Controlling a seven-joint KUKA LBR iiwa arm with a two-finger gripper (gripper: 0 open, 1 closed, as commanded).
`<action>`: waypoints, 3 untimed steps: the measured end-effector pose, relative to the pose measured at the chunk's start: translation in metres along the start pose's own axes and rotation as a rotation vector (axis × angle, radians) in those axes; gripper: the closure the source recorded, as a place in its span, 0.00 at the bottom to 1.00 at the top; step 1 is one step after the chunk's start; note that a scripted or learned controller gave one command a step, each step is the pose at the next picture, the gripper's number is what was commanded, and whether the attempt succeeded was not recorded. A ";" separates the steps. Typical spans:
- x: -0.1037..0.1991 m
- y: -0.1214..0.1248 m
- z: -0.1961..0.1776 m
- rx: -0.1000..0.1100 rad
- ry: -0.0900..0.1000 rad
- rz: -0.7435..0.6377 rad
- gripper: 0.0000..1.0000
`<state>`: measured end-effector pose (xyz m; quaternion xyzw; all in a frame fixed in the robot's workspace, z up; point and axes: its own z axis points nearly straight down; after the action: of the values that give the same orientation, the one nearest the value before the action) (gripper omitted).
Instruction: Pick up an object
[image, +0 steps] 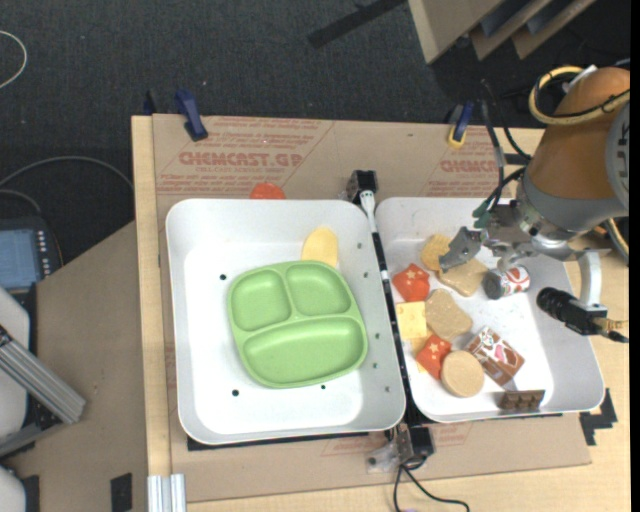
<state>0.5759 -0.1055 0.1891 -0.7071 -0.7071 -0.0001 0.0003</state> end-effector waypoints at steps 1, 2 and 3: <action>-0.053 0.011 0.078 -0.030 -0.011 -0.003 0.00; -0.038 -0.004 0.091 -0.012 -0.002 -0.003 0.00; -0.009 0.036 0.104 -0.004 -0.002 -0.002 0.00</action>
<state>0.6121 -0.1146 0.0851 -0.7065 -0.7077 -0.0010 -0.0019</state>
